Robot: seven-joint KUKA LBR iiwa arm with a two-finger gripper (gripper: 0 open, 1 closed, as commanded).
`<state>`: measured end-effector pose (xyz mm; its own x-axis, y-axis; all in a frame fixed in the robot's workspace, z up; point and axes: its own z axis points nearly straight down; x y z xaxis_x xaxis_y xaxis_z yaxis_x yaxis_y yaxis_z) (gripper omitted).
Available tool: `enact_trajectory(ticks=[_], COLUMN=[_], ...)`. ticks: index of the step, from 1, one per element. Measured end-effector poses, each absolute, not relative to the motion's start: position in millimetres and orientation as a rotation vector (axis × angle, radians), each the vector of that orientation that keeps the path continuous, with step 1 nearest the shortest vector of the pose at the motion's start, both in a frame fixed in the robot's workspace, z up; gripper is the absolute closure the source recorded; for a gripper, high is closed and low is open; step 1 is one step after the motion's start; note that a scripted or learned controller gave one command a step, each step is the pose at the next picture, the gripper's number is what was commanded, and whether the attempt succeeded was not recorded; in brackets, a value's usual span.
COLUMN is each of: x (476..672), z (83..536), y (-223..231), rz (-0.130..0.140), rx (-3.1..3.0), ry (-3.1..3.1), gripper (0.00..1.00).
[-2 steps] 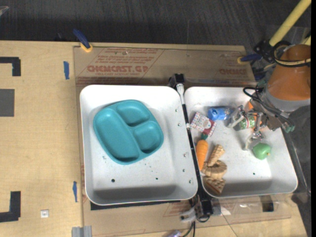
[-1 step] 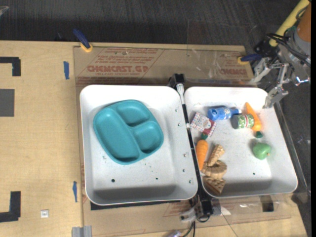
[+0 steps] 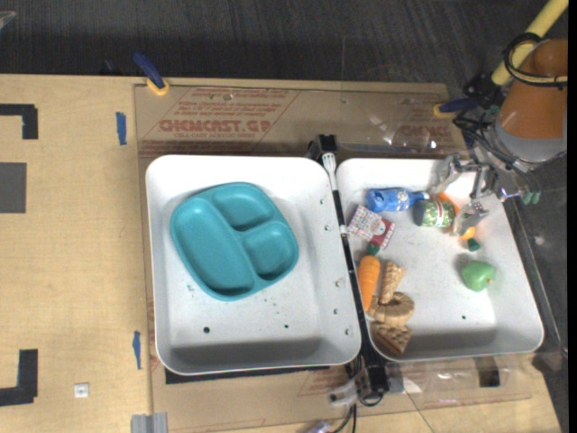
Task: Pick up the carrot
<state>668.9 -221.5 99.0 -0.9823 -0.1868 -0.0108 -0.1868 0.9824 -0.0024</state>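
The carrot (image 3: 369,278), likely a light, stiff, slick toy, invites a mid-body pinch; gripper (image 3: 472,207) spread, empty, far right.

The tan worktop (image 3: 72,269) carries two white bins side by side, the right bin (image 3: 505,323) directly beneath the tool (image 3: 471,192) and the left bin (image 3: 297,332) beyond it, away from the arm.
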Motion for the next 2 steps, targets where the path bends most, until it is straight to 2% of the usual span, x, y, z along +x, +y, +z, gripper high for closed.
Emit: enact_trajectory(ticks=[1, 2], x=[629.8, 634.9], z=[88, 103], y=[-212, -211], rz=[0.0, -0.005], rx=[-0.223, -0.222], ry=[3.124, 3.108], gripper=[0.0, 1.0])
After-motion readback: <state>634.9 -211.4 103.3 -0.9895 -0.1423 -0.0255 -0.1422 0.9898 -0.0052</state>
